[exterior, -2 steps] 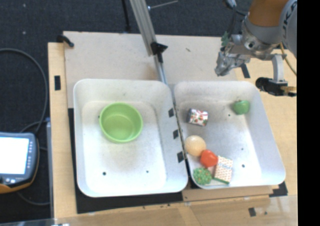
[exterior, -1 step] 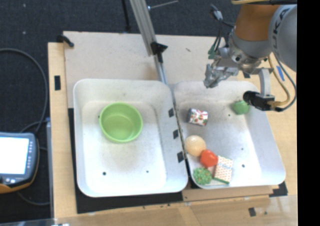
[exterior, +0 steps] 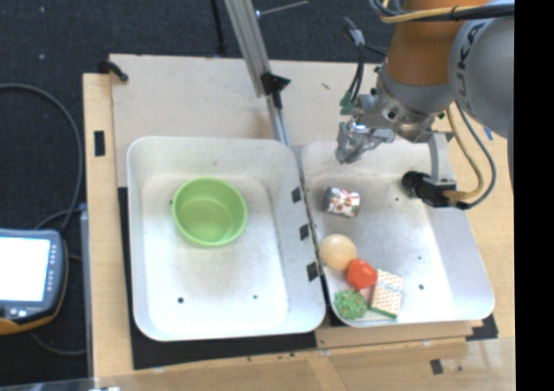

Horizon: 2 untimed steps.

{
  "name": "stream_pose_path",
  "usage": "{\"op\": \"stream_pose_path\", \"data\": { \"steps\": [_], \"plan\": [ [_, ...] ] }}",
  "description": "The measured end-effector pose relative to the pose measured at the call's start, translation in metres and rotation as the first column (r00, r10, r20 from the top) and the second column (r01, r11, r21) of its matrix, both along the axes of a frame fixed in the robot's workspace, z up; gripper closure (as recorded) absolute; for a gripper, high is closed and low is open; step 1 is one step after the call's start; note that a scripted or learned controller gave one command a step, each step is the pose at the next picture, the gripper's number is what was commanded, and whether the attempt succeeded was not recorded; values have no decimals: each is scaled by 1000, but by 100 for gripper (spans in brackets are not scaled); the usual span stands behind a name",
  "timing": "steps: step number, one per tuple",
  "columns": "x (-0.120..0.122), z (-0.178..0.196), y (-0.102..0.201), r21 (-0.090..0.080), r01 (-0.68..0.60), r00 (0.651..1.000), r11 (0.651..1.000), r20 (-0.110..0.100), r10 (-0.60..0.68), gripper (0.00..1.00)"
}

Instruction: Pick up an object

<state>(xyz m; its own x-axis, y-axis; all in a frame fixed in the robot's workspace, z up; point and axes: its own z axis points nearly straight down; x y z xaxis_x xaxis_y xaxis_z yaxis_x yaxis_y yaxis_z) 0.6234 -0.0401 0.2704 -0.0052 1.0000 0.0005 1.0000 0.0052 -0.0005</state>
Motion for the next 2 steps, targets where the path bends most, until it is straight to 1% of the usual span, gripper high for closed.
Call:
{"op": "stream_pose_path", "data": {
  "steps": [1,2],
  "plan": [
    [-17,-2,36,1,5,1000,1000,2,-5,100],
    [-43,-16,84,0,2,1000,1000,1,-2,100]
  ]
}}
